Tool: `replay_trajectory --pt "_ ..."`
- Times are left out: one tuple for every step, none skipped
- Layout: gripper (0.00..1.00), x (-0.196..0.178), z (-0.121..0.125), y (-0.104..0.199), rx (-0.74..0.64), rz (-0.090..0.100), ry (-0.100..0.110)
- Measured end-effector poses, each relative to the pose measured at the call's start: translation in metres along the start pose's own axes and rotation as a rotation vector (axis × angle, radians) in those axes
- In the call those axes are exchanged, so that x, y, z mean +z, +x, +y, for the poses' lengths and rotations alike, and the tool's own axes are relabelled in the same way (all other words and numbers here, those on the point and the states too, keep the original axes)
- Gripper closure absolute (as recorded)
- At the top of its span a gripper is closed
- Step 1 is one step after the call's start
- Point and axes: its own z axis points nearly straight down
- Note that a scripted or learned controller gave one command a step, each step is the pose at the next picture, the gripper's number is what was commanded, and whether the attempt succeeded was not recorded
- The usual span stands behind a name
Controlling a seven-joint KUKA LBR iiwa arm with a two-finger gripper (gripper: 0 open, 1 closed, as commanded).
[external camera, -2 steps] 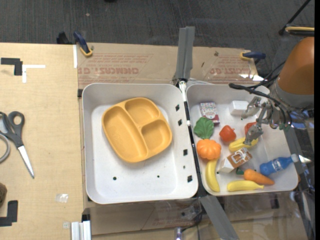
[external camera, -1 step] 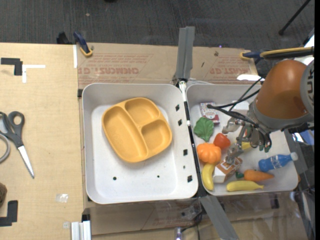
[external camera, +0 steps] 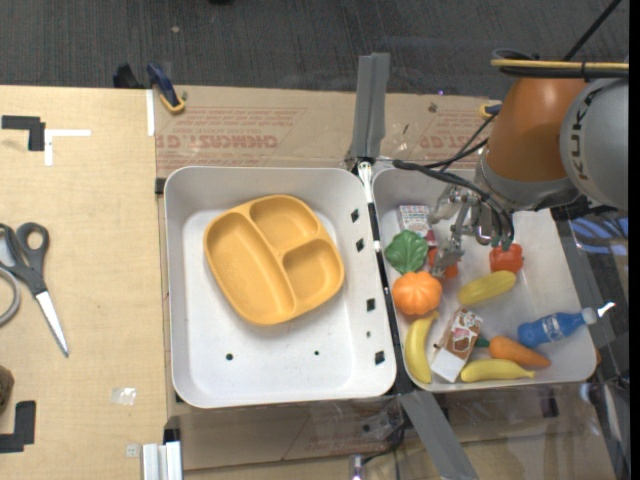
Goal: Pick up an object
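The end effector point(external camera: 462, 230) hangs low in the right bin point(external camera: 565, 368), its metal fingers set narrowly, tips at a small red piece beside the green toy vegetable point(external camera: 406, 251); whether anything sits between them I cannot tell. A clean pick wants a straight descent, centred on one item, clear of neighbours. At five o'clock lies a smooth, curved yellow banana point(external camera: 487, 288); at seven o'clock a round, glossy orange point(external camera: 416, 293); at three o'clock a plastic tomato point(external camera: 506, 258).
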Motion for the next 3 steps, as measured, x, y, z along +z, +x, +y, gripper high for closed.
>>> replay_trajectory --pt "1.00 -0.012 0.001 -0.003 -0.003 -0.010 0.000" --pt "1.00 -0.143 0.058 -0.022 0.077 0.016 -0.001" --pt "1.00 -0.002 -0.002 0.011 0.193 0.012 0.001"
